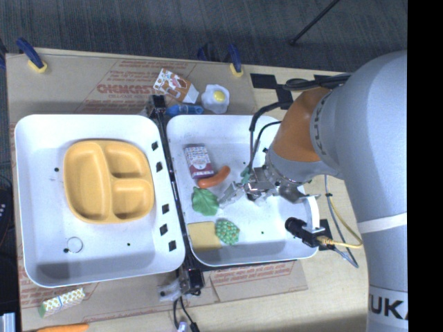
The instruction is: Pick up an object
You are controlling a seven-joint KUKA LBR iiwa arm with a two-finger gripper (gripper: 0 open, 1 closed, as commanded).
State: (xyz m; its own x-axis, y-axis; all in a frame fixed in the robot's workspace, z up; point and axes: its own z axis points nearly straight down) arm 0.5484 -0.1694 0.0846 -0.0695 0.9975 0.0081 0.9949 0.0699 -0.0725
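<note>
Two white bins sit side by side on the bench; left bin [28, 185] carries a yellow divided tray [109, 179], right bin [277, 251] carries the loose objects. Contents of the right bin: a small red packet [198, 159] near the back, an orange sausage-shaped piece [213, 177] just in front of it, a green leaf-like piece [205, 200] beside that, a green knobbly piece [227, 231] nearer the front wall, and a pale yellow block [201, 234] touching it on the left.

Arm [304, 133] reaches in from the right, wrist low over the middle of the right bin. Gripper [239, 189] is among the objects, its tip just beside the green leaf-like piece and the orange sausage-shaped piece. Opening of the gripper: cannot tell at this resolution, metal and cable clutter the tip. Nothing is visibly clamped in it, so no hold is logged.

Judgement: step in hand is the approach or descent onto a target, most likely the leaf piece or the sausage piece, both close to the tip. Lift not yet done; every object lies on the bin floor.

Next move calls for closing squarely on one item, then a straight vertical lift. Risk: neighbours are crowded, so a nudge or a double pinch seems possible.
</note>
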